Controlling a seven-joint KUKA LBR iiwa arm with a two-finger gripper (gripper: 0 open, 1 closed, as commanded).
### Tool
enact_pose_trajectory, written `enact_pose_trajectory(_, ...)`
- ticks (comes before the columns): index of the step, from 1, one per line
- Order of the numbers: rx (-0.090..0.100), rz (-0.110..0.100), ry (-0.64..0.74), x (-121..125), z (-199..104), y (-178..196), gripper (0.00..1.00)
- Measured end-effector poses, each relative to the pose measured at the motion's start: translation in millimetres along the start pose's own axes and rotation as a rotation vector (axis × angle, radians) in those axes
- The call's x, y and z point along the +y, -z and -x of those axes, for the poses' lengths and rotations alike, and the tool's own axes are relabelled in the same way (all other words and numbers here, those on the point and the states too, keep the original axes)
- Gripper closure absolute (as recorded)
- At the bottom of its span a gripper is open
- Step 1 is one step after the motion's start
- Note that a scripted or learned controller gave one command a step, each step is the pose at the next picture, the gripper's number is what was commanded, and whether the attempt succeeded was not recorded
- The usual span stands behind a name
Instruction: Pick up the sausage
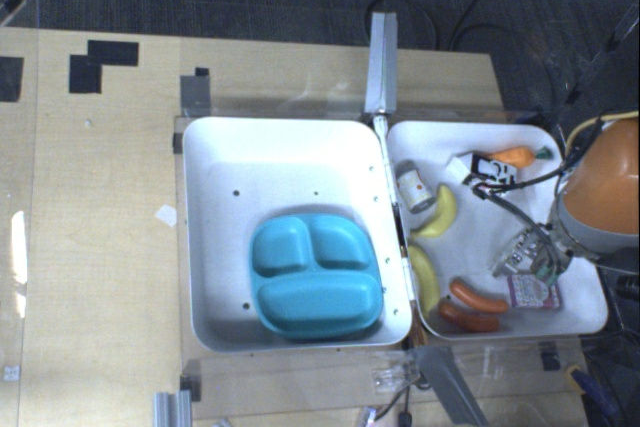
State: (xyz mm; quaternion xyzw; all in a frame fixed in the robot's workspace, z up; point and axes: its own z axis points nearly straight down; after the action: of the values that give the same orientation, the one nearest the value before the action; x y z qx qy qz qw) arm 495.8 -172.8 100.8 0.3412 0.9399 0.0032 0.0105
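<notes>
Right bin (590, 315) — pincer (530, 260) above sausage (478, 296)

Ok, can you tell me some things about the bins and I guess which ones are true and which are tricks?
1. The blue divided plate lies in the left bin. True.
2. The sausages lie in the left bin. False: they lie in the right bin, near its front edge.
3. The gripper is in the right bin. True.
4. The carrot lies on the blue plate. False: it is at the back of the right bin.
5. Two bananas lie along the right bin's left wall. True.
</notes>
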Motion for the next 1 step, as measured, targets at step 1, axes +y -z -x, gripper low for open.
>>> enact_pose_trajectory(1, 0.007, -0.017, -0.87, -17.6, 8.5, 62.7, 1.0)
